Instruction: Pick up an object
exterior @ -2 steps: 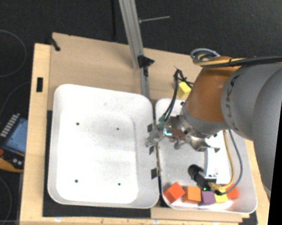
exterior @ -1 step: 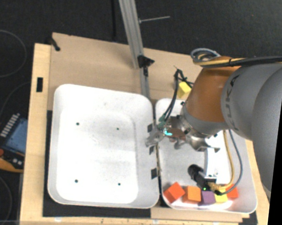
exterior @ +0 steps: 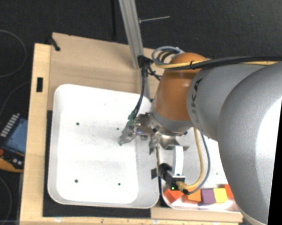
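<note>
1. A handheld controller (exterior: 7,144) with a blue screen is lying on the dark floor at the far left, beside the wooden worktop (exterior: 86,62).
2. The left bin (exterior: 70,106) is sitting on the worktop, its white floor showing a few small dark specks.
3. The hand (exterior: 138,134) is hanging over the right edge of the left bin, near the seam between the two bins; its metal parts are crowded together, so how far it is opened cannot be told, and nothing can be seen caught in it.
4. The arm (exterior: 232,120), grey with an orange band (exterior: 177,88), is reaching in from the right and covering most of the right bin (exterior: 196,205).
5. Small blocks are resting in the near corner of the right bin: an orange block (exterior: 192,196), a purple block (exterior: 207,196) touching it, and a yellow block (exterior: 220,195) just beside that.
</note>
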Robot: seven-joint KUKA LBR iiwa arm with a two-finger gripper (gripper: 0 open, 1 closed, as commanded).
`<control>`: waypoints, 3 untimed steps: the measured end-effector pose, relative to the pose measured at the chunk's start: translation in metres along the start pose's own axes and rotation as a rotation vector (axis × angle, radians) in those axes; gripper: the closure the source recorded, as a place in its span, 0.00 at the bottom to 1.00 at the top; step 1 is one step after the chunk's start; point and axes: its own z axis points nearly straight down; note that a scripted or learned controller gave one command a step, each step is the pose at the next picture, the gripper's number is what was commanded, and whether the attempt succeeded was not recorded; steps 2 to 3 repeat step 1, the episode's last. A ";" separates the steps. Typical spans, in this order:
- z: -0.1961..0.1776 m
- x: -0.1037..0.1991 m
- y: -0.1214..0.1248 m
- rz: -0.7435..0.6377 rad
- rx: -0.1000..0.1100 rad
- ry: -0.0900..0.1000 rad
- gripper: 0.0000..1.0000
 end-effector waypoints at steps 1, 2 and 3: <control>-0.086 0.014 0.038 0.005 -0.010 -0.001 0.00; -0.086 0.014 0.038 0.005 -0.010 -0.001 0.00; -0.086 0.014 0.038 0.005 -0.010 -0.001 0.00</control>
